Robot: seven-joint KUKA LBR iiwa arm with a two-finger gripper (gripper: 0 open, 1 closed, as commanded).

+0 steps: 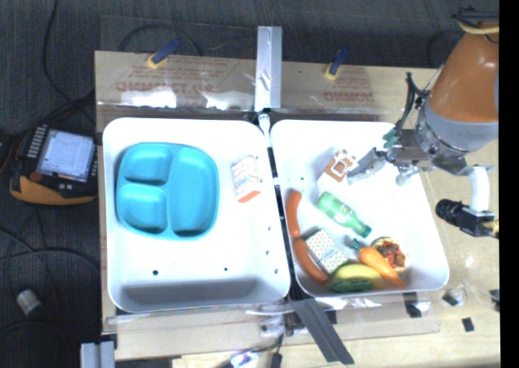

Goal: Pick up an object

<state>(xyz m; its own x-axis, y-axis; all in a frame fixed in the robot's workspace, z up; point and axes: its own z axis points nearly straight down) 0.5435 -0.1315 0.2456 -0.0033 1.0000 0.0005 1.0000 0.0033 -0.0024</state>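
Camera view: claw (pixel 366 165) beside orange-white box (pixel 340 165) (right bin (pixel 422 204)), apart.

Handheld pendant (pixel 55 162) on carpet left of bench, clamps (pixel 165 52) at back

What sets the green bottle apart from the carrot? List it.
The green bottle is green with a white cap and lies alone mid-bin; the carrot is orange and tapered, pressed among other items at the bin's near edge. Both lie on their sides in the right bin.

red lettering on board (pixel 162 83), illegible
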